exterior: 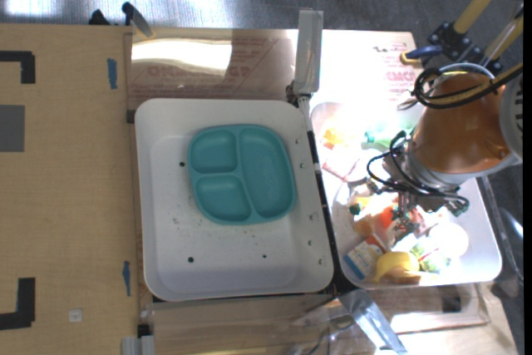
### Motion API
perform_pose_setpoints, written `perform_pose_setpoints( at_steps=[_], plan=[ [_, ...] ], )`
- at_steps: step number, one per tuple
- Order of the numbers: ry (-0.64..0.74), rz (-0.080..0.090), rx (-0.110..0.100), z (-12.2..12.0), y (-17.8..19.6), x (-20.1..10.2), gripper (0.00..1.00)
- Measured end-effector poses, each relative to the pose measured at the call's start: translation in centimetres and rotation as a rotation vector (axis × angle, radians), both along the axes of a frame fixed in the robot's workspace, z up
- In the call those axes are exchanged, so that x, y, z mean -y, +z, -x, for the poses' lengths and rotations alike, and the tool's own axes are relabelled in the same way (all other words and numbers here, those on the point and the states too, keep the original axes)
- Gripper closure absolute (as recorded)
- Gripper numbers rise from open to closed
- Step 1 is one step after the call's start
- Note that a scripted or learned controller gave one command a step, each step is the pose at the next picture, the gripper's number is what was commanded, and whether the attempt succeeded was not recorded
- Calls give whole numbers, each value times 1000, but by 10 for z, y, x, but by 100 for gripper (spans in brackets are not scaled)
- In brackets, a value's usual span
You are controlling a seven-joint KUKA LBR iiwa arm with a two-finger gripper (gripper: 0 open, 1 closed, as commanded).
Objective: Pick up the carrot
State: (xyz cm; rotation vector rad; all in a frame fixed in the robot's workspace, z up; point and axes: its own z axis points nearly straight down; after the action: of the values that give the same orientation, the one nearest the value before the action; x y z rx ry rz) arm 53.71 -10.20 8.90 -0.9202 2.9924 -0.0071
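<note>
My two-finger gripper (405, 216) hung low in the right white bin (486, 258); whether clenched or released, I couldn't tell. The orange carrot (376, 224) lay just beside it among clutter. I judged this the approach; next came closing squarely on it.

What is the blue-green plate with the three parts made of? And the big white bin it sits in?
The teal plate looks like moulded plastic: one even colour, rounded edges, smooth dividers, a dull sheen rather than a glassy shine. The left white bin also looks like plastic, thin and matt, with soft rounded corners and a few dark specks on its floor. Neither can be told for certain from above.
</note>
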Motion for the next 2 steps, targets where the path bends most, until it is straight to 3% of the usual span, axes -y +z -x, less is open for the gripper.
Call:
perform_pose_setpoints(
  at_steps=[1,2],
  plan=[
    [356,1,3,-35,100,-39,0],
    [362,1,-1,-16,0,-2,0]
  ],
)
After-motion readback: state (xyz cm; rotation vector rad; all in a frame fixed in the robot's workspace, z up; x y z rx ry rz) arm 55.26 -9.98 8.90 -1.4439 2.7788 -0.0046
